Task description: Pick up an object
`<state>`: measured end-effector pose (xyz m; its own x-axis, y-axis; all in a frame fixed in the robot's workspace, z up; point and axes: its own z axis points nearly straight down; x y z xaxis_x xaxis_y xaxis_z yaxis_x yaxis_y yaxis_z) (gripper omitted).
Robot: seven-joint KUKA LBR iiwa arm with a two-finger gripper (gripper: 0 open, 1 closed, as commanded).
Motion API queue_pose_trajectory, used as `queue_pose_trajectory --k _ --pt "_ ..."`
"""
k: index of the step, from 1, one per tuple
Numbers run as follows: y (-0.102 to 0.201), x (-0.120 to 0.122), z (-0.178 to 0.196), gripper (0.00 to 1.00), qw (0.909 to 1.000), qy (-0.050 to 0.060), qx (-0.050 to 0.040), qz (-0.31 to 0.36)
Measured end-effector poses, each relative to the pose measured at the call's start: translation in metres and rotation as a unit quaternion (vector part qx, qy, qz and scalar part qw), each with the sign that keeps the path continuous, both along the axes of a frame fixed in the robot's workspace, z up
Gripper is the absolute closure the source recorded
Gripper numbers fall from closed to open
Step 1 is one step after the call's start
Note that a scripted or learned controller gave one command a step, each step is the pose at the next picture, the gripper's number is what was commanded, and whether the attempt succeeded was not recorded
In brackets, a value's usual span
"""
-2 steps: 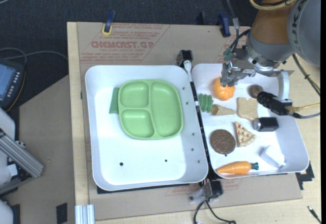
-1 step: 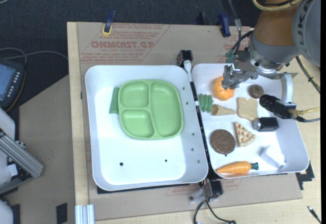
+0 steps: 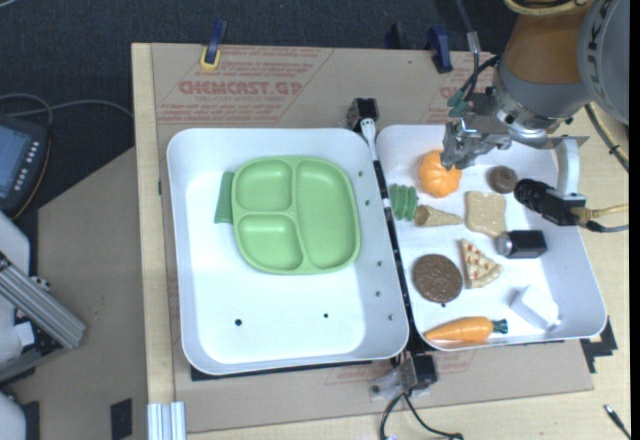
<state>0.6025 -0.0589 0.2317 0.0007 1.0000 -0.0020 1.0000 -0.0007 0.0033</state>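
My gripper (image 3: 457,154) hangs over the back left part of the right bin (image 3: 590,273). Its tip sits right at the upper right edge of an orange toy fruit (image 3: 436,177) and hides part of it. Whether it touches the fruit is unclear. Close by lie a small brown disc (image 3: 502,179), a slice of toast (image 3: 487,212) and a cone-shaped piece (image 3: 436,217). Toward the front are a brown round cookie (image 3: 438,278), a pizza slice (image 3: 480,263) and a carrot (image 3: 462,330).
A green piece (image 3: 403,200) lies by the right bin's left wall. A dark grey cylinder (image 3: 521,244) and a white block (image 3: 533,308) lie on the right side. The left bin (image 3: 200,278) holds a green divided plate (image 3: 295,214).
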Motion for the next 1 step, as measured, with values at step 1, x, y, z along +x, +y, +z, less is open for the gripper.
queue_pose_trajectory --k 1 --pt "0.0102 -0.0058 -0.0174 1.00 1.0000 0.004 0.0013 0.001"
